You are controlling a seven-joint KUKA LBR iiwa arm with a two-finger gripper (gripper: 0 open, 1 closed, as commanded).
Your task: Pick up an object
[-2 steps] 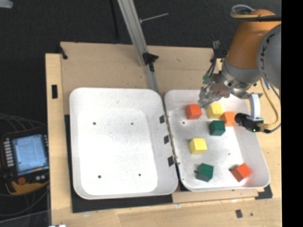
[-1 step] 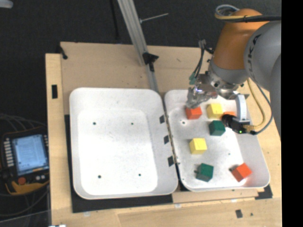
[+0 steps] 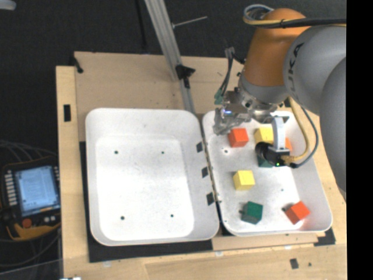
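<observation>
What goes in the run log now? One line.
gripper | over right bin, back-left corner | beside upper orange block | grasp unconfirmed

Five small blocks lie apart from one another in the right bin (image 3: 274,196). The upper orange block (image 3: 238,137) sits flat near the bin's far left corner, just beside the pincer (image 3: 222,125). The upper yellow block (image 3: 263,135) lies to its right, partly hidden by the robot's wrist. The middle yellow block (image 3: 243,179) rests near the bin's centre, turned slightly askew. The green block (image 3: 252,212) lies close to the near wall, dark and tilted a little. The lower orange block (image 3: 296,212) sits towards the near right corner, rotated so that one corner points at the rim.
</observation>
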